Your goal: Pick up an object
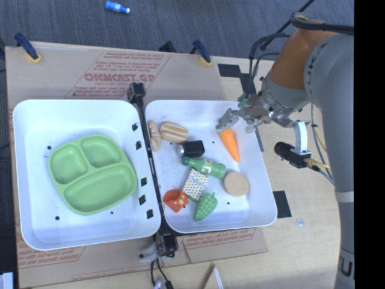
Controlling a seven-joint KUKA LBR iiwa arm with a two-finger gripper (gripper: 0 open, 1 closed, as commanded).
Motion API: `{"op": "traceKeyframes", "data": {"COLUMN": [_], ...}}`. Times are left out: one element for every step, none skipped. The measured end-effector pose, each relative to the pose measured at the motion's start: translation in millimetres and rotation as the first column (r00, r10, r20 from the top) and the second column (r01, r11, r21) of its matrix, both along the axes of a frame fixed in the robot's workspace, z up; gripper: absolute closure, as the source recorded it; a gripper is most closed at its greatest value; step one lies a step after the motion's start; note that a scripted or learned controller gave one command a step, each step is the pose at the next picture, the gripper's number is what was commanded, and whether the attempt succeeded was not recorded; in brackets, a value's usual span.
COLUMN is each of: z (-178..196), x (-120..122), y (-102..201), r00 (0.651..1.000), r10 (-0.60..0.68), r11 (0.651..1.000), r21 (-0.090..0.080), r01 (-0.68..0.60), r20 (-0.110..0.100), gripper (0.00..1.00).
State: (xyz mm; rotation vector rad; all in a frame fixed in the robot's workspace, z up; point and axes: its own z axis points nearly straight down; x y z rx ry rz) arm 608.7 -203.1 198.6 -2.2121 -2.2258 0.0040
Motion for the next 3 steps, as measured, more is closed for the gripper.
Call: {"op": "traceKeyframes", "data": {"z": [-108, -97, 25], "x": [16, 17, 21], "y": [-7, -6, 34], "r00": [1.000, 1.000, 1.000], "r10": [0.001, 0.007, 0.001], "r11": [1.000, 1.000, 1.000], "r21": [-0.001, 0.000, -0.001], "r01": [-0.001, -0.007, -0.001], "r20": [-0.002, -0.001, 0.005], "gripper": [0.00, 1.00, 1.00]}}
